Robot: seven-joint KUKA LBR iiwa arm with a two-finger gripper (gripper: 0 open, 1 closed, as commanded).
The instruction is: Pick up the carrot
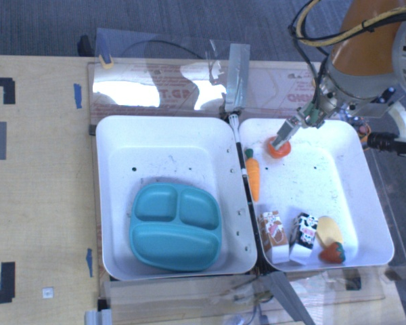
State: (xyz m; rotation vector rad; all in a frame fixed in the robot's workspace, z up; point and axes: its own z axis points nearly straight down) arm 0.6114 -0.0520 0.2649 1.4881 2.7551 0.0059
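Carrot (pixel 253 177): orange, green top, lying lengthwise against the right bin's (pixel 365 181) left wall, untouched. Just beyond it, a round orange-red piece (pixel 279 149) near the bin's far edge, with the gripper (pixel 281 141) directly over it; jaws' state cannot be determined. Two small cartons (pixel 287 234) occupy the near edge.

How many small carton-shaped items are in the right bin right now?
2. A brown-printed carton and a black-and-white carton stand side by side near the front wall of the right bin. The yellow piece and strawberry beside them could hide something smaller.
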